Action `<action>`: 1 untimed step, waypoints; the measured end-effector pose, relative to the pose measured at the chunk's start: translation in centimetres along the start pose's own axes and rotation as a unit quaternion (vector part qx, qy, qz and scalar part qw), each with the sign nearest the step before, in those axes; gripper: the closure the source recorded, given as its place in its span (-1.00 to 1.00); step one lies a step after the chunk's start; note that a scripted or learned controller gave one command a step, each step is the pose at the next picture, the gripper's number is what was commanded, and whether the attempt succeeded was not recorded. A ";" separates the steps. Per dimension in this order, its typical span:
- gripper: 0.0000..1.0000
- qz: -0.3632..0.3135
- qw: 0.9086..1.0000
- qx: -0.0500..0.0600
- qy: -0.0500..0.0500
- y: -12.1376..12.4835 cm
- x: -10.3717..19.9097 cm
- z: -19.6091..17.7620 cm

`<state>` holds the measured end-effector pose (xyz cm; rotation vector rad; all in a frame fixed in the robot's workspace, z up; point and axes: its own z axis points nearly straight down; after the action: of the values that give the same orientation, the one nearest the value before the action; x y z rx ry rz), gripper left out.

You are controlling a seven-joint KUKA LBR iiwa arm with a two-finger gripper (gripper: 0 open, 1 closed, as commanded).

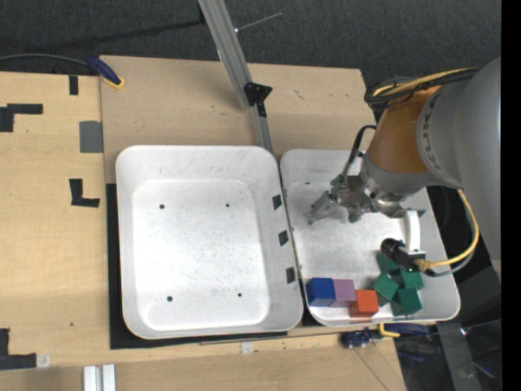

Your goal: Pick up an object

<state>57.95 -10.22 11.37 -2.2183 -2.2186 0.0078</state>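
The hand [321, 210] hung spread and empty over the right bin [326, 165]; the blocks [358, 293] lay clustered at its near edge, so it should descend squarely over one.

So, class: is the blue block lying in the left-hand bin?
No: the blue block sits in the right bin, at its near edge beside the purple block.
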 end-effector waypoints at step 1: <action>1.00 -0.001 1.000 -0.002 0.001 0.1 0.2 -1.3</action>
<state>58.06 -10.05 12.65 -2.2161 -2.2227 0.0026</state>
